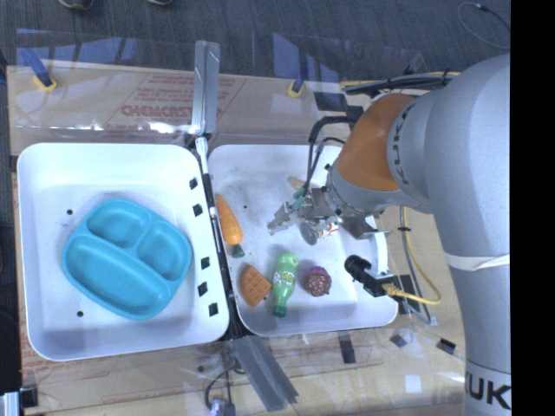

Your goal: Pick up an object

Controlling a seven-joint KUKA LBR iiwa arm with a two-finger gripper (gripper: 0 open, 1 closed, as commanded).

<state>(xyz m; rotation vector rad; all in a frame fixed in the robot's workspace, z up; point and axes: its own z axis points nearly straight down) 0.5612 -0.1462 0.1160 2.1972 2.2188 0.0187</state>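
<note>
Hovering low inside the right bin (260, 159), my tool (299, 219) is at the approach step, nothing lifted yet. I cannot tell its state, and I see nothing in it. The green bottle (284, 282) lies just below it, the dark red ball (317, 281) beside that, the carrot (229, 224) off to its left. Next I must settle over one target and descend squarely.

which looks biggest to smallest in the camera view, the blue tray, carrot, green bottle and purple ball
1. blue tray, by far the largest.
2. green bottle and carrot: about the same length, too close to rank.
3. purple ball, the smallest.
</note>
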